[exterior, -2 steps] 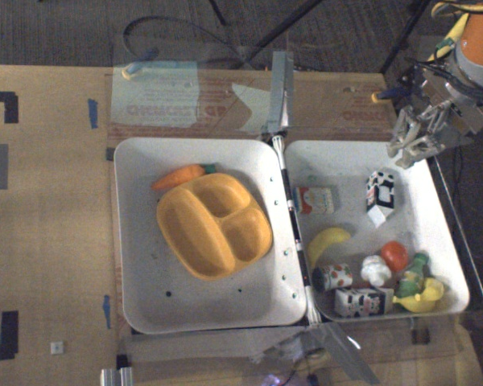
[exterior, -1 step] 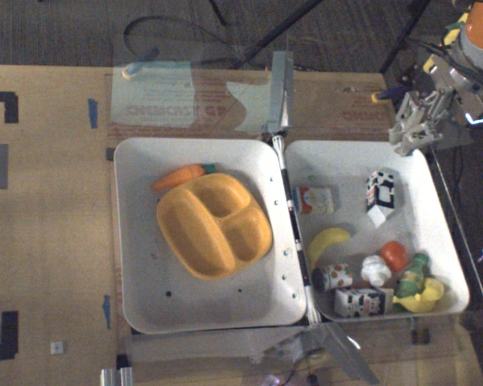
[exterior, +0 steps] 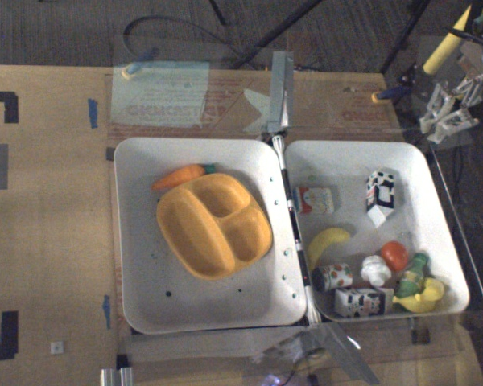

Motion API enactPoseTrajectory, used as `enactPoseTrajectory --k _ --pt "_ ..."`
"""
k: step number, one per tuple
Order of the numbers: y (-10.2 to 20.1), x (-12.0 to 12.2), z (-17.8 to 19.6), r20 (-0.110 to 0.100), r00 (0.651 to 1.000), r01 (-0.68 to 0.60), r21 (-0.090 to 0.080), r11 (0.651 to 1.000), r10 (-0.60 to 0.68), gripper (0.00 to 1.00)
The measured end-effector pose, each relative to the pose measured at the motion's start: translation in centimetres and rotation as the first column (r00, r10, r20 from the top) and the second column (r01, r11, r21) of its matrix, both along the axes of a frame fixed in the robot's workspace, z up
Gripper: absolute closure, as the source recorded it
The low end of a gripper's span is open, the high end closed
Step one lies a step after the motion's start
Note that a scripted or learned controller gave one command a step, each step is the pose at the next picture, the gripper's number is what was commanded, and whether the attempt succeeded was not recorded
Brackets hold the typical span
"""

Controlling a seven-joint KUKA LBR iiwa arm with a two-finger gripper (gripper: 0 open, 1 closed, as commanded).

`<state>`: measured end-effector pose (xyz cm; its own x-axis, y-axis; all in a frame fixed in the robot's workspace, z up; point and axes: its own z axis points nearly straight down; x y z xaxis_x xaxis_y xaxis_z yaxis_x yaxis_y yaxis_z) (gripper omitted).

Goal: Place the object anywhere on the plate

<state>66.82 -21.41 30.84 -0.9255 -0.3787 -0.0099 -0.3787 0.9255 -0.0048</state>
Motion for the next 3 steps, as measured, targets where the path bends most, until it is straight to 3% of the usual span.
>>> enactPoseTrajectory --k 1,2,3 --pt "-0.9 0.0 2.6 0.002 0.963 0.269 0.002 0.963 -0.269 1.00" --pt "-0.8 -4.0 10.4 0.001 0.959 0.285 0.002 0.959 -0.285 1.00" --pt "3.0 -1.2 5.7 -0.006 0.990 0.143 0.002 0.990 -0.143 1.00"
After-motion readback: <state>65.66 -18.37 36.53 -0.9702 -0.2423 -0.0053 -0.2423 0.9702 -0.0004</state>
